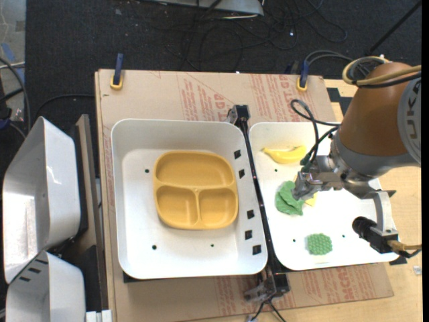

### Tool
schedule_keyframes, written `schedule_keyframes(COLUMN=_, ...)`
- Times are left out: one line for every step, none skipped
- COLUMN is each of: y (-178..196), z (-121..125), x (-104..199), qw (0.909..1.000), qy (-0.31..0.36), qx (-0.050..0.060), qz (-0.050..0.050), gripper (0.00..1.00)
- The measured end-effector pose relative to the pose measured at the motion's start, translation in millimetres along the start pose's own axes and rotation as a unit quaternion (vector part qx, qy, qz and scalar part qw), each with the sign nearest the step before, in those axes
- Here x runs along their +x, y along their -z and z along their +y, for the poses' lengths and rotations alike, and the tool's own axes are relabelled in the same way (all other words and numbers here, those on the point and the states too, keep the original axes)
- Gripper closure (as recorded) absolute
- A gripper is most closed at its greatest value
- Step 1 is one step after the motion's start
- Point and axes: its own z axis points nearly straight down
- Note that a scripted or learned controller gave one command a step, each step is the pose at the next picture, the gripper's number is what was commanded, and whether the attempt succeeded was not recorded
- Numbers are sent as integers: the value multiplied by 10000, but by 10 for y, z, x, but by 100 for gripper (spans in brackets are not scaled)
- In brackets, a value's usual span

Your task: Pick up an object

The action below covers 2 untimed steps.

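- Nearest the camera, a round knobbly green object (319, 244) lies on the floor of the shallow white right-hand bin (348, 257), close to its near rim and apart from everything else in it.
- Next to it, at the bin's right side, a black cylindrical part on a pale bracket (373, 233) hangs off my arm, just above the bin's near right corner.
- Left of that, the shallow white left-hand bin (131, 193) holds a yellow plastic tray with three compartments (196, 189), lying flat in the middle.
- Between the two bins runs a dark divider strip with black clips (252, 180).
- Further in, my tool (305, 186) is down in the right-hand bin, directly over the upper right edge of a crumpled green leaf-shaped object (289, 200). It looks to be touching that object, but I cannot tell whether its fingers are apart or together, nor whether anything sits between them.
- Just right of the green leaf shape, a small sliver of yellow (310, 202) peeks out beside my tool.
- Beyond that, a yellow banana-shaped object (284, 154) lies near the far rim of the right-hand bin, close behind my tool but apart from it.
- My grey arm with its orange band (375, 113) comes in from the right, above the bin's far right part.
- Farthest, both bins sit on a brown cardboard-covered surface (201, 92), held by two blue-and-yellow clamps (118, 72) at its far edge.
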Motion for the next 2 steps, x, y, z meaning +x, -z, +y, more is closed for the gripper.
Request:
schedule_keyframes(y=63, z=-92, x=539, qw=10000, qy=3, qx=0, qz=-1, gripper=100)
schedule_keyframes(y=-66, z=-81, x=1067, qw=10000, qy=-1, qx=8, qz=-4, gripper=100)
